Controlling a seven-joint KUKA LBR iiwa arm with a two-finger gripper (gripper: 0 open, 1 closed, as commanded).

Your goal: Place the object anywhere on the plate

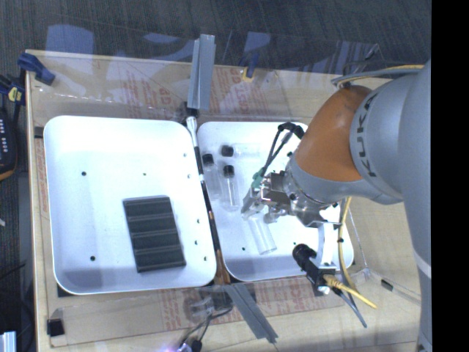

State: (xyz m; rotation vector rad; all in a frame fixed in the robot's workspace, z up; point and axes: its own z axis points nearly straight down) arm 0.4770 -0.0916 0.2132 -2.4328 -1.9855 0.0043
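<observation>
The claw (253, 200) sits low over the right bin (238, 266), near its middle, at the end of the grey arm (381, 145) that enters from the right with its orange band (333, 141) above the wrist. Whether the claw is released or clenched cannot be told; the metal parts at its tip blur together and nothing can be made out in its grasp.

Several clear tubes lie on the floor of the right bin. One clear tube (261, 237) lies just below the claw, slanted, and contact with the tip cannot be judged. A second tube with a black cap (229, 185) lies just to the claw's left, roughly upright in the view and apart from it. A third capped tube (208, 163) rests near the bin's left wall, and a fourth (238, 151) lies crosswise near the top wall.

The dark ribbed plate (154, 233) lies in the left bin (66, 134), toward its lower middle, well apart from the claw and from every tube. Nothing rests on it.
</observation>
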